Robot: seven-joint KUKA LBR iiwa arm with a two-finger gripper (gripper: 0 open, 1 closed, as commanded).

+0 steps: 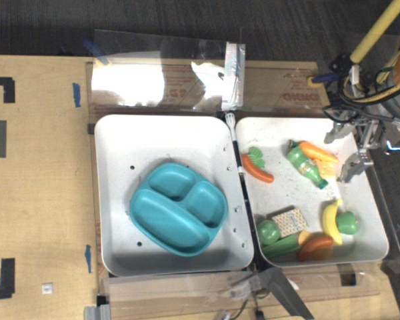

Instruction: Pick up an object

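Note:
My gripper (341, 155) hangs over the right edge of the right bin (280, 139), with its two grey fingers (353, 166) spread apart and open; nothing sits between them. Just to its left lie an orange carrot (317, 151), a green bottle (304, 165) and a small yellow piece (329, 168). A red sausage (259, 171) and a small green item (255, 156) lie at the bin's left side. Along the front of the bin are a banana (330, 221), a green ball (348, 223), a speckled block (290, 221), a green apple (267, 231) and an orange-red piece (315, 246).
The left bin (113, 145) holds a teal divided plate (179, 207). A clear plastic sheet (160, 79) stands behind the bins. Cables and a yellow rod (380, 25) crowd the top right, next to the arm.

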